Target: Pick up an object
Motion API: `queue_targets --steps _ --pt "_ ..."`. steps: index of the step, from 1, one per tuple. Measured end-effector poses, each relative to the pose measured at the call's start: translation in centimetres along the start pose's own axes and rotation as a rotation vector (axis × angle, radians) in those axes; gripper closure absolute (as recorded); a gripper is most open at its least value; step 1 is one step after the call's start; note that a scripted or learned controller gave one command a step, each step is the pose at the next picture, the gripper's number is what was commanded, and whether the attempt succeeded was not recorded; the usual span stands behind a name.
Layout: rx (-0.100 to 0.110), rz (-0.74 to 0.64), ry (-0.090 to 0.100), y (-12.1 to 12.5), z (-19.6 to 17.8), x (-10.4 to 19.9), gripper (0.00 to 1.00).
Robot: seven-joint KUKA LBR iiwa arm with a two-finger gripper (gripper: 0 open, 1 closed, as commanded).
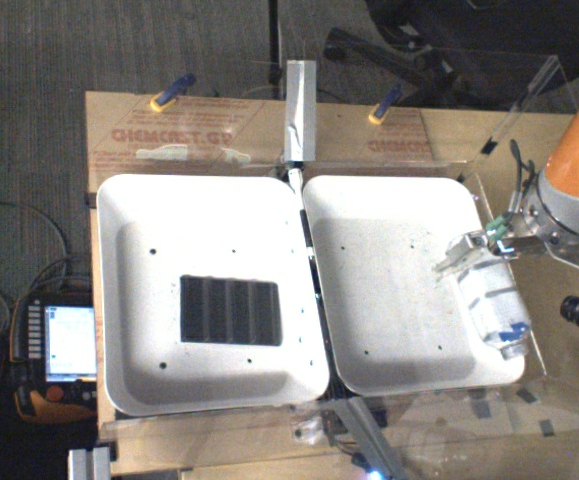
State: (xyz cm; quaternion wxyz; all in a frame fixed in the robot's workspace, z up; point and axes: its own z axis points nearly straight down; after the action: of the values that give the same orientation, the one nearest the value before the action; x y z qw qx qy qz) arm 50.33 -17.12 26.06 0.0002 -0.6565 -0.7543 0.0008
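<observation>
On the plywood-topped desk [219, 138] two shallow white plastic bins sit side by side, their inner rims touching along the middle. The left bin [129, 218] holds a flat black rectangular ribbed tray [230, 310], lying level on the floor of the bin a little toward its near side. The right bin [389, 198] holds a clear plastic bottle with a blue cap [491, 303], lying on its side against the bin's right wall, cap end toward the near corner. The grey arm with the orange band [567, 183] enters from the right, and its pincer [469, 246] hangs over the right bin's right portion, just above the upper end of the bottle. Whether the pincer is spread or closed cannot be told, nor whether it touches the bottle. Two blue-and-yellow clamps [172, 92] grip the desk's far edge.
</observation>
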Motion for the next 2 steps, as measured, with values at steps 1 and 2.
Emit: queue_targets --steps 1,2 --pt "-0.001 -0.051 0.000 0.6 3.3 1.2 0.00" --pt "-0.002 -0.100 0.000 1.3 -1.4 4.5 0.00"
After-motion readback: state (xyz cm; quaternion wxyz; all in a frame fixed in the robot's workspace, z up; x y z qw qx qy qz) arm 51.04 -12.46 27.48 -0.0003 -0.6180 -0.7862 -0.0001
